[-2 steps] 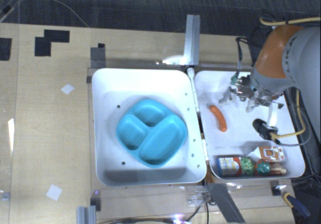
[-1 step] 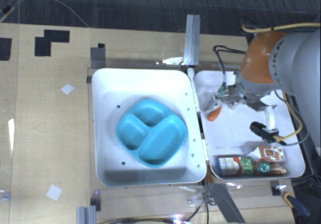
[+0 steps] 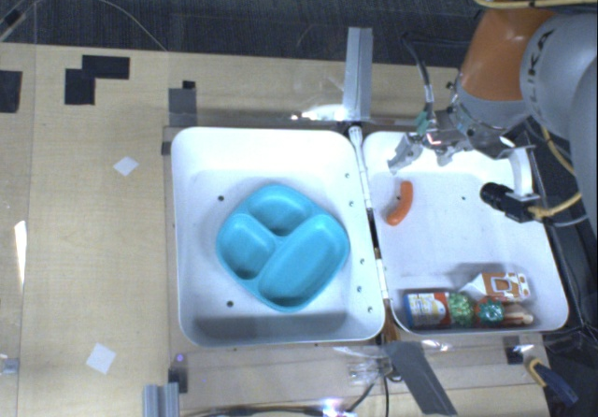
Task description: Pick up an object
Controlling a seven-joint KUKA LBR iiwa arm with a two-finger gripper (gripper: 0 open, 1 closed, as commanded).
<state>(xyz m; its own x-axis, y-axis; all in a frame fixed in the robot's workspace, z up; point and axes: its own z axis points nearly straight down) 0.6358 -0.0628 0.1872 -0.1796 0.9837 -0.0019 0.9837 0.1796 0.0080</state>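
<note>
Two white bins, blue tray left, jaws open above orange sausage, labels unreadable.

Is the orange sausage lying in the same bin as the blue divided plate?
No, the orange sausage lies in the right bin, while the blue plate sits in the left bin.

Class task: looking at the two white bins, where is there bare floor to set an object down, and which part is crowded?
Right bin: a broad bare patch in the middle, bordered by the orange sausage on its left, the hand above, and the packaged items along the near wall, which is crowded. Left bin: the blue divided plate takes the centre; only the margins are bare.
</note>
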